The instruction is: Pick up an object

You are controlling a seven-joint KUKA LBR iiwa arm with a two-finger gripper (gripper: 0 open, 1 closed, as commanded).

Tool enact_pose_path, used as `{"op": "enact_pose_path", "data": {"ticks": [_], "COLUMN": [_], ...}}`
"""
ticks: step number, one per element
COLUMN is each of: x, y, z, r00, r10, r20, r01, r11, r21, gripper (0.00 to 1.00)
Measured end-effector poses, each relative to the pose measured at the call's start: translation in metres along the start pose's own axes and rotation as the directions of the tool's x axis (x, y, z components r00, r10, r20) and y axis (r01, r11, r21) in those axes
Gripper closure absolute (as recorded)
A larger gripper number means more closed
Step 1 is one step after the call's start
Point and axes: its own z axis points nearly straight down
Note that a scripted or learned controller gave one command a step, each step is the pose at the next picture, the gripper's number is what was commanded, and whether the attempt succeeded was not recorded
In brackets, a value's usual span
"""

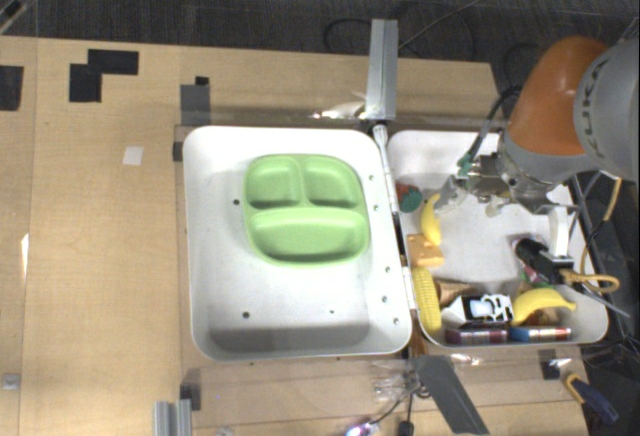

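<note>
My gripper (470,188) hangs over the upper part of the right bin (470,242), below the grey wrist and orange band. Just left of it a small yellow banana (430,221) stands on end, with a red and green piece (408,194) above it by the bin's left wall. An orange block (425,250) and a corn cob (427,295) lie below the banana. Along the bin's front lie a brown wedge (456,289), a black and white item (490,307), a second banana (543,301) and a dark red marker (507,332).
The left bin (215,224) holds a green divided plate (303,207). A metal post (382,74) stands at the back between the bins. Cables run behind and to the right of the right bin.
</note>
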Motion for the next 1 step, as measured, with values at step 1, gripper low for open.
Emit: {"op": "enact_pose_path", "data": {"ticks": [1], "x": [0.0008], "y": [0.0172], "z": [0.0552], "r00": [1.000], "r10": [0.006], "r20": [0.001], "r01": [-0.006], "r11": [1.000], "r21": [-0.013], "gripper": [0.00]}}
